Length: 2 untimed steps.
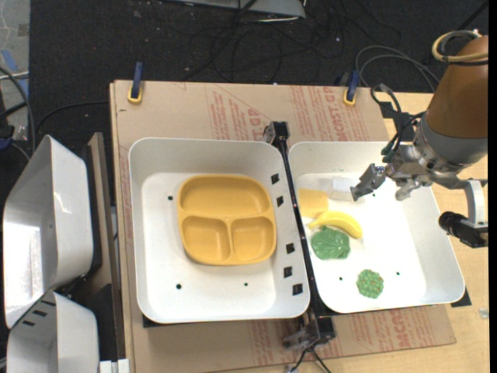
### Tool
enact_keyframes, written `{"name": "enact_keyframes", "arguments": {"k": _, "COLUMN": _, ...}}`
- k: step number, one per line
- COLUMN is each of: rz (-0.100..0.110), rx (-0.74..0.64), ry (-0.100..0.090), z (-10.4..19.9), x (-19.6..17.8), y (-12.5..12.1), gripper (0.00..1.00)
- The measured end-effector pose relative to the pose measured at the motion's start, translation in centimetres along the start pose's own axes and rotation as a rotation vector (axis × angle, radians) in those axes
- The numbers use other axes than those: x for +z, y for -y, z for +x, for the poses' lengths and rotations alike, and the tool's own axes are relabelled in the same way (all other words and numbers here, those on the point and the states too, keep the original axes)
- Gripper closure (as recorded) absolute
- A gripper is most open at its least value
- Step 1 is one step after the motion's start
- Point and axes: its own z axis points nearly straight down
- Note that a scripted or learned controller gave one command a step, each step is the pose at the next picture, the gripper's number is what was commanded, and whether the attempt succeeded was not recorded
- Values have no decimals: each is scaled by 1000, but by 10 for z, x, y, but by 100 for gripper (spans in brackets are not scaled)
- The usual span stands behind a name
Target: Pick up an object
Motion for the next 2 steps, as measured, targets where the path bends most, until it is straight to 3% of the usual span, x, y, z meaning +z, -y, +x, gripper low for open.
{"name": "enact_keyframes", "arguments": {"k": 1, "rz": -12, "rx": -2, "ry": 2, "z": 0, "x": -7, "y": -2, "gripper": 0}}
{"name": "enact_keyframes", "arguments": {"k": 2, "rz": -7, "rx": 1, "ry": 2, "z": -9, "x": 52, "y": -5, "gripper": 0}}
